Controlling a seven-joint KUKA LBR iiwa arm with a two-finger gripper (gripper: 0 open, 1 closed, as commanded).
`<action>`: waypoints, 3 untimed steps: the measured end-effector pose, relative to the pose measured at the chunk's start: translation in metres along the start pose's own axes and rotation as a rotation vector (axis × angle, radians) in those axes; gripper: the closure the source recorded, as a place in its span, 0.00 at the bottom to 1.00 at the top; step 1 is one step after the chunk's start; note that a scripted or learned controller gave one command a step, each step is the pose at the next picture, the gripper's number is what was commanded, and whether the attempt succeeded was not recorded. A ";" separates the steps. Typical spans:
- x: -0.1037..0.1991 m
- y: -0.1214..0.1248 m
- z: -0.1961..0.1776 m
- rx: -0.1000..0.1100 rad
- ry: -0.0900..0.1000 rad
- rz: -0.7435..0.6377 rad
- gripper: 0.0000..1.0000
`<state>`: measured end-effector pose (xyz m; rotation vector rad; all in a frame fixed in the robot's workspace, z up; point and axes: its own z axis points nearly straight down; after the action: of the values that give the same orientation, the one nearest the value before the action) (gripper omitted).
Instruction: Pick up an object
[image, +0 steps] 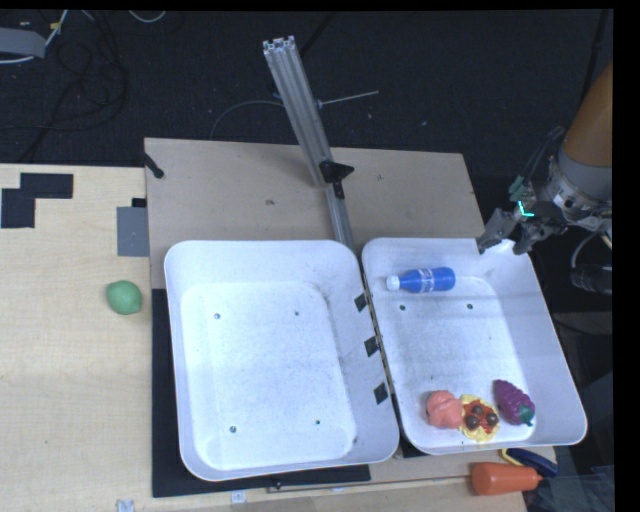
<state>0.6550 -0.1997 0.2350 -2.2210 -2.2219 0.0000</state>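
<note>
Two white bins (270, 262) on a tan bench (70, 340) — hand (505, 238) open, empty — dark floor (150, 80).

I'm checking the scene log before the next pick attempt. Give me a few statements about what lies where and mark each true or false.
1. The blue bottle lies on its side in the right bin. True.
2. The green ball sits in the left bin. False: it rests on the bench, left of both bins.
3. The purple grapes lie near the right bin's front corner. True.
4. The gripper holds the bottle. False: it hovers at the right bin's far right corner, apart from the bottle.
</note>
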 end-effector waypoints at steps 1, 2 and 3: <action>0.000 0.000 0.000 0.000 0.000 0.000 0.00; 0.002 -0.001 0.043 0.003 0.001 -0.001 0.00; 0.012 -0.003 0.094 0.004 0.001 0.001 0.00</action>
<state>0.6517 -0.1876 0.1412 -2.2189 -2.2185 0.0035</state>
